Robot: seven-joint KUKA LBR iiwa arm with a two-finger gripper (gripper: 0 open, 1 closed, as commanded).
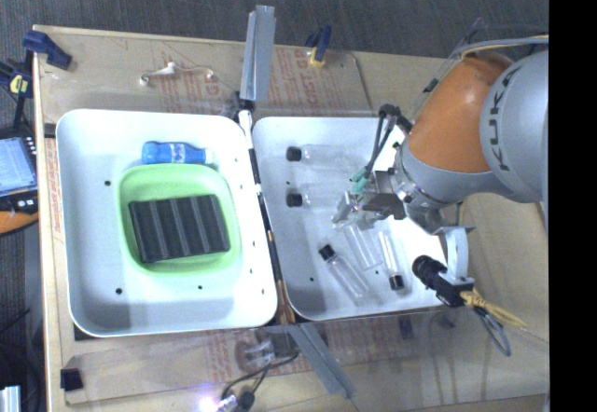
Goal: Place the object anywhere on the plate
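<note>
White plastic bins sit side by side, two in all. In your left bin (pixel 84 214) lies one pale green square plate (pixel 177 220) carrying one dark ribbed rectangular block (pixel 178 227), with one blue wrapped packet (pixel 173 153) touching its far edge. Your right bin (pixel 308 303) holds four clear vials with black caps (pixel 342 270). The metal two-finger gripper (pixel 359 212) hangs just above the nearer vials, well apart from the plate.

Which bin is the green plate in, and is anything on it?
Left bin. The green plate carries a dark ribbed object; clear vials lie in the right bin.
</note>
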